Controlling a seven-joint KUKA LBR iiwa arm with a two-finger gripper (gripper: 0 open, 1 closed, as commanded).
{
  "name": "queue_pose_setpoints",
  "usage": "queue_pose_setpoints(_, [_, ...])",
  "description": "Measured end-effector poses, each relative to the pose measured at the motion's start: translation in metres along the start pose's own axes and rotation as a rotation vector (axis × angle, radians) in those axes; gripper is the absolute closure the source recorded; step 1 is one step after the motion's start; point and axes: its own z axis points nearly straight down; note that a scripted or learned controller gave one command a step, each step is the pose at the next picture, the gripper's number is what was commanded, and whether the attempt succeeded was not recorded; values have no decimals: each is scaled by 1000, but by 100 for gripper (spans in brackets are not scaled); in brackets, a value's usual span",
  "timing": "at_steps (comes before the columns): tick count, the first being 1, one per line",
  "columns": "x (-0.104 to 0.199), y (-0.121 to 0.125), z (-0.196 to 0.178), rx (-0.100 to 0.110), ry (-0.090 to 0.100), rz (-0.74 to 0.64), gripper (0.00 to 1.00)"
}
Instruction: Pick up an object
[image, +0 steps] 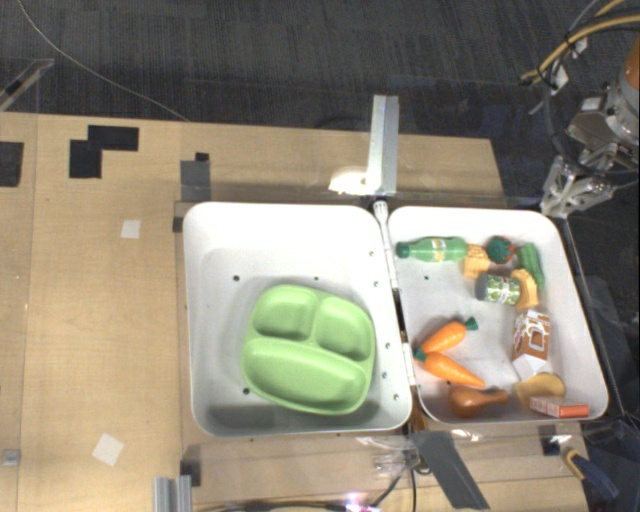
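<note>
Nearest me, the chicken leg (476, 399) and carrots (447, 352) lie untouched in the right bin (578, 290), well below my pincer (572, 192). It hangs open, empty, outside the rim; everything remains.

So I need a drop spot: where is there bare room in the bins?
Left bin: bare floor along its top and left, around the green tray. Right bin: crowded; a small patch between bottle and carrots.

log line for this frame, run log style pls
phase: pre-grasp | gripper: beyond right bin far corner | carrots: untouched | green tray: left bin
</note>
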Motion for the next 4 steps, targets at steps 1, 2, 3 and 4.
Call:
queue_pose_setpoints(1, [3,-1,72,-6,-2,-704,100])
queue_pose_setpoints(2, [3,-1,71,-5,-3,-704,0])
queue_pose_setpoints(3, [9,21,184,4,-1,-689,0])
queue_pose_setpoints(4, [23,50,209,-1,-1,-818,0])
